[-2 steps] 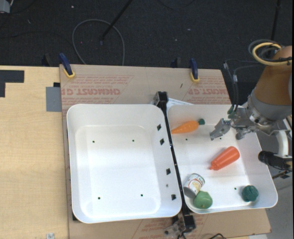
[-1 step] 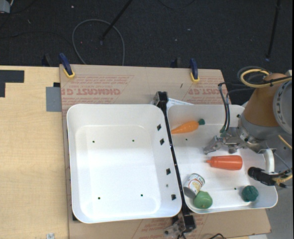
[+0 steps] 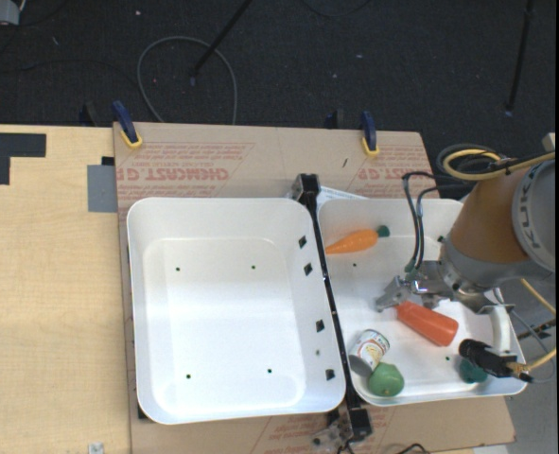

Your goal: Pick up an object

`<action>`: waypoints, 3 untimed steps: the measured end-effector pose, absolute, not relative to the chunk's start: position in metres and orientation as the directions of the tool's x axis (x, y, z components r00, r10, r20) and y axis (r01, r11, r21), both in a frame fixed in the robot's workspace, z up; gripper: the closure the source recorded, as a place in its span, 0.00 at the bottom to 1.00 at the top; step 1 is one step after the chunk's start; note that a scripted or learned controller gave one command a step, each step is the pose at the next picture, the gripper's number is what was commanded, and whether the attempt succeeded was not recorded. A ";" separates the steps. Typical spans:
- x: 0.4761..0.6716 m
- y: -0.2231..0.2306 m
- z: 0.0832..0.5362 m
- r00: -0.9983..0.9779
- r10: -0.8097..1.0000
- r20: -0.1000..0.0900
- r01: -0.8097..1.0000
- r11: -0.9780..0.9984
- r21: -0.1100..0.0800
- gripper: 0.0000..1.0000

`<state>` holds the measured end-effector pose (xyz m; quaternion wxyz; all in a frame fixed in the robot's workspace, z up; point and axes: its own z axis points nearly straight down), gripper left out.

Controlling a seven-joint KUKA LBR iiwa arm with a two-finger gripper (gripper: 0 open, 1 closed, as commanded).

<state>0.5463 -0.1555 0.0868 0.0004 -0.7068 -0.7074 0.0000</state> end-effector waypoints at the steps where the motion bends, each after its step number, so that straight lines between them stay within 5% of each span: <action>1: 0.547 -0.157 0.098 0.002 1.000 0.000 1.000 -0.002 0.001 1.00; 2: 0.577 -0.103 0.136 -0.005 1.000 0.000 1.000 0.005 0.003 1.00; 3: 0.662 -0.096 0.189 -0.002 1.000 -0.001 1.000 0.002 0.006 1.00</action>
